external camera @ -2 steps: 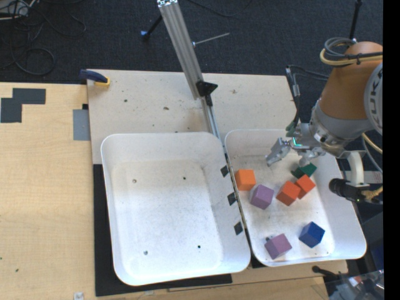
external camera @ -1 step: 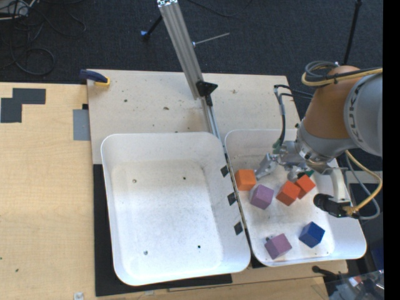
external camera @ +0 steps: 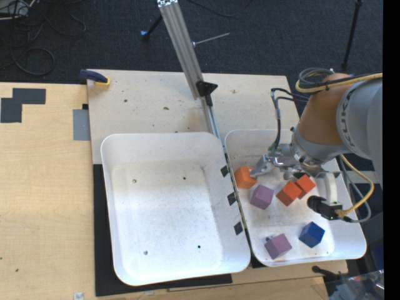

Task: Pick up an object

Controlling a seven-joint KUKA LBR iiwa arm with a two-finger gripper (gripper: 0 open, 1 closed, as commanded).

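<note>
The gripper [external camera: 259, 167] is hanging over the right bin [external camera: 350, 245], its finger state hard to tell, just beside an orange block [external camera: 244, 178]. 2 purple cubes [external camera: 262, 197], 2 orange-red blocks [external camera: 295, 189] and a blue cube [external camera: 311, 234] are lying nearby.

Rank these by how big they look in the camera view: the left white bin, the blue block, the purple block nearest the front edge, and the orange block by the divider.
1. left white bin, by far the largest.
2. purple block nearest the front edge and blue block: too alike to separate.
3. orange block by the divider, slightly smaller looking, though partly hidden by the arm.
</note>
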